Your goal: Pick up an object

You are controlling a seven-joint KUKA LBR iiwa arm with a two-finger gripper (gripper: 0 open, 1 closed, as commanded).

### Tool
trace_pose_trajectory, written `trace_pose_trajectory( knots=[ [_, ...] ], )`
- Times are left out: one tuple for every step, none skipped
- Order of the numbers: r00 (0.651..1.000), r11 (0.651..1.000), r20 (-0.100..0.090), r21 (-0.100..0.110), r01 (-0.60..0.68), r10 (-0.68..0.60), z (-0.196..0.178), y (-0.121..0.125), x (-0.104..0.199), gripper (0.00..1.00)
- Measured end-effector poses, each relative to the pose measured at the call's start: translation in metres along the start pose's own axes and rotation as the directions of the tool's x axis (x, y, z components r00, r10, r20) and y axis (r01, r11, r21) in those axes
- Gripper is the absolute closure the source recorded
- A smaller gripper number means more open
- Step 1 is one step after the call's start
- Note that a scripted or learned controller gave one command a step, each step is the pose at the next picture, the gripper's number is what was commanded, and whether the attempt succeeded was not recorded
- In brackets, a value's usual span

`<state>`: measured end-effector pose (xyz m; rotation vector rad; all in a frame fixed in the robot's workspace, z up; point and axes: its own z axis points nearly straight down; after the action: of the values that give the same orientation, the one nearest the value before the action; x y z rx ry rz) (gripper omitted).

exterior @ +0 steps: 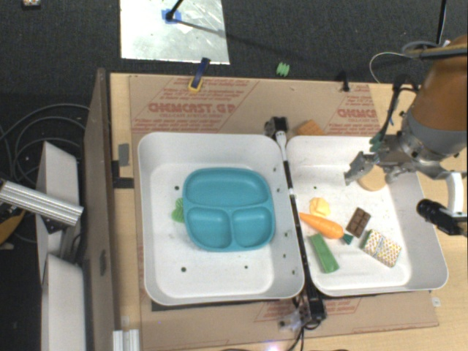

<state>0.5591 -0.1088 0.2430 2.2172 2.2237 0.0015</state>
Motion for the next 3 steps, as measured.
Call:
trace_pose_trajectory(
  knots=[
    [1.0,1.0,-0.002,-0.003,-0.004,0.004,0.162,0.008,-0.015,0.0],
    [1.0,1.0,0.0,0.003,-0.003,0.003,0.159,-0.034,0.001,0.0],
    [1.0,1.0,0.004,-0.009,0.002,-0.002,0.157,0.049,-0.036,0.0]
  ],
)
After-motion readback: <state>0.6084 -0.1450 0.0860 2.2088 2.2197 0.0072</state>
